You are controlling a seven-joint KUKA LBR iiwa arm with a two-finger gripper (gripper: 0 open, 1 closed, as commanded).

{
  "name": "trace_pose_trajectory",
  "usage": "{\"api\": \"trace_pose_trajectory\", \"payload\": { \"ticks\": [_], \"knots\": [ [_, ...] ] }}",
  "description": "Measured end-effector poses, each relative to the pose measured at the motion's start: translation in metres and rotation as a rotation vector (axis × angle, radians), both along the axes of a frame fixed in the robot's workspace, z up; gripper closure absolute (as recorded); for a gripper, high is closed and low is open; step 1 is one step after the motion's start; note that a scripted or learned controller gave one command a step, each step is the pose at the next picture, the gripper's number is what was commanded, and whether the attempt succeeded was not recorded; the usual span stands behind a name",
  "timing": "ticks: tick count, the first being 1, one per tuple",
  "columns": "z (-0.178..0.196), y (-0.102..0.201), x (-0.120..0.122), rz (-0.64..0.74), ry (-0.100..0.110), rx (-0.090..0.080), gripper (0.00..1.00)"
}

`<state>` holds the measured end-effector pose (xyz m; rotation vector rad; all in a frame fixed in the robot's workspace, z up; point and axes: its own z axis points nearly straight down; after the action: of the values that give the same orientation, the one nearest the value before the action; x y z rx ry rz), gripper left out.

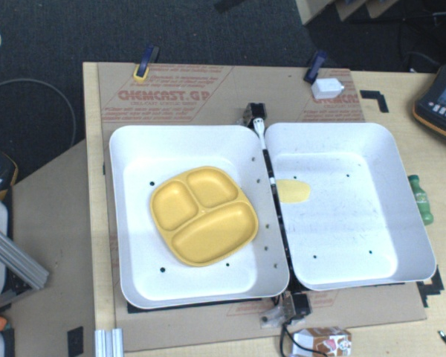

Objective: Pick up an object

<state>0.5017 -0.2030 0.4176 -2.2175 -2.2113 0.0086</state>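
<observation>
yellow divided plate (203, 216) in left bin (126, 222)

A small pale yellow object (292, 191) lies in the right bin (357, 274) against its left wall, too flat and blurred to tell what it is. At the right edge a black and orange device (440, 107) is cut off, and a green item (421, 199) beside the bin's right rim is too small to identify. The tabletop (208, 88) runs out of frame at the bottom.

White left bin (120, 199) and right bin (401, 192) share one bench (208, 88).
</observation>
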Motion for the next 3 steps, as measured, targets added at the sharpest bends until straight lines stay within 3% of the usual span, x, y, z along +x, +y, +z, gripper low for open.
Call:
{"api": "trace_pose_trajectory", "payload": {
  "ticks": [1, 2, 3],
  "knots": [
    [-0.073, -0.021, 0.032, 0.002, -0.003, -0.001, 1.00],
    [-0.121, -0.020, 0.048, 0.003, -0.005, -0.001, 1.00],
    [-0.068, -0.022, -0.022, -0.001, -0.013, -0.004, 1.00]
  ]
}}
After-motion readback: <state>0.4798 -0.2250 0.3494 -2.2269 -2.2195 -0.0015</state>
